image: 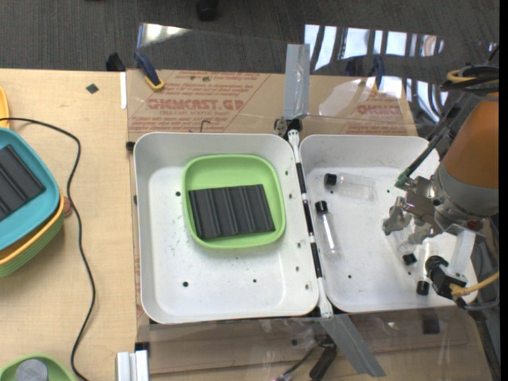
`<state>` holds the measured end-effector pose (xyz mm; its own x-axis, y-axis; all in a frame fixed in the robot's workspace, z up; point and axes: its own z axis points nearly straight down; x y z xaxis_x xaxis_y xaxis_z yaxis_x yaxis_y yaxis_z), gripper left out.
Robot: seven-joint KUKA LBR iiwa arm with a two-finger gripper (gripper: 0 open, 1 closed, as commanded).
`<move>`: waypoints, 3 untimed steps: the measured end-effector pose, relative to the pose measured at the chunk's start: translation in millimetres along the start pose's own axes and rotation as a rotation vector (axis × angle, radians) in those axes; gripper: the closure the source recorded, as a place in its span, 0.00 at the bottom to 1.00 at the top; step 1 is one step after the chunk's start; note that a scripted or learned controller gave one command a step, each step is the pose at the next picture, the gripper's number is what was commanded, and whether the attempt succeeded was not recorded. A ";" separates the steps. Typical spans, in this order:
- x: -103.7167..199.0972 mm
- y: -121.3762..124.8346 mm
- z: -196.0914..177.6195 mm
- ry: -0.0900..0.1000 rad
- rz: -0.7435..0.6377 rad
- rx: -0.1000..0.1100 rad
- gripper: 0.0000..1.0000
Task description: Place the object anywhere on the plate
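Tubes (pixel 327 227) lie clear and black-capped in the left part of the right bin (pixel 357 292), apart from my tool (pixel 406 230), which hangs over that bin's right side, its grip state impossible to tell, while the green plate (pixel 274 173) bearing a dark ribbed block (pixel 231 211) sits in the left bin (pixel 159 276).

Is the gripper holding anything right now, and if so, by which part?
Nothing shows in the gripper, which is over the right bin. Two clear tubes lie loose on the bin floor to its left, apart from it.
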<state>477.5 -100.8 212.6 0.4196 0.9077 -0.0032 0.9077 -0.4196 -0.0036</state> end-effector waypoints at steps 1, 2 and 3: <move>0.0 0.1 -0.1 0.000 0.000 0.000 0.00; -38.0 17.4 -80.1 0.000 0.348 -0.001 0.00; -79.6 36.4 -130.6 -0.001 0.443 0.000 0.00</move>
